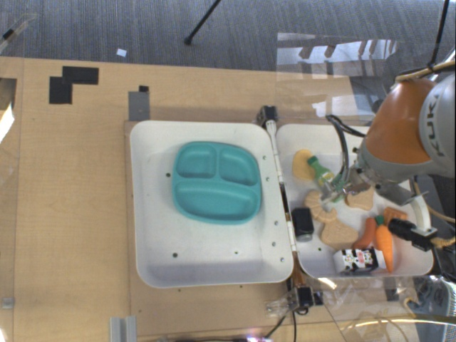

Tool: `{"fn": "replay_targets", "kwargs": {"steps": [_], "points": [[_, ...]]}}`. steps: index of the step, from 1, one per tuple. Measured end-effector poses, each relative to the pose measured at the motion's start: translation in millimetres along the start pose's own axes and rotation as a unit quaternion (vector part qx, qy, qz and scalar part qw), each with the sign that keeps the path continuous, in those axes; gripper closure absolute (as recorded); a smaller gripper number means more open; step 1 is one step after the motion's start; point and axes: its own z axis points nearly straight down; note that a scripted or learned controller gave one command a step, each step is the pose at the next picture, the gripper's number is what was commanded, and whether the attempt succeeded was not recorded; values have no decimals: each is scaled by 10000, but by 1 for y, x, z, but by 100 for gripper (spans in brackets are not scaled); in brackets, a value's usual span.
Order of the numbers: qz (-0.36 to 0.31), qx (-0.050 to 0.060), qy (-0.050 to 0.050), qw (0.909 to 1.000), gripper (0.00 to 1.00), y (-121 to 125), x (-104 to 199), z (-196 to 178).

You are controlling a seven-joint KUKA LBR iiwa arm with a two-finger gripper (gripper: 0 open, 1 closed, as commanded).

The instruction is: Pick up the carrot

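The carrot (pixel 385 246) is orange with a green top and lies at the right bin's (pixel 313 262) near right side, pointing toward the front edge. A red-orange piece (pixel 367 234) lies against its left side. My gripper (pixel 332 193) is low over the middle of the right bin, left of the carrot and well apart from it. It is among a green bottle (pixel 320 170) and tan bread-like pieces (pixel 336 231). Nothing visible is held in it.
The right bin also holds a yellow piece (pixel 303 164), a small black block (pixel 303 221) by the left wall and a black-and-white carton (pixel 356 260) at the front. The left bin (pixel 153 255) bears a teal divided plate (pixel 216 182).
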Motion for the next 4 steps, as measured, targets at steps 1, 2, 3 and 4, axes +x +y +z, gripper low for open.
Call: {"fn": "replay_targets", "kwargs": {"steps": [1, 2, 3, 4], "points": [[34, 17, -19, 10000, 0, -3, -4, 1], [353, -22, -22, 9994, 0, 89, -5, -43], [962, 17, -20, 9954, 0, 126, -24, -39], [1099, 57, -9, 9939, 0, 102, -50, 54]]}}
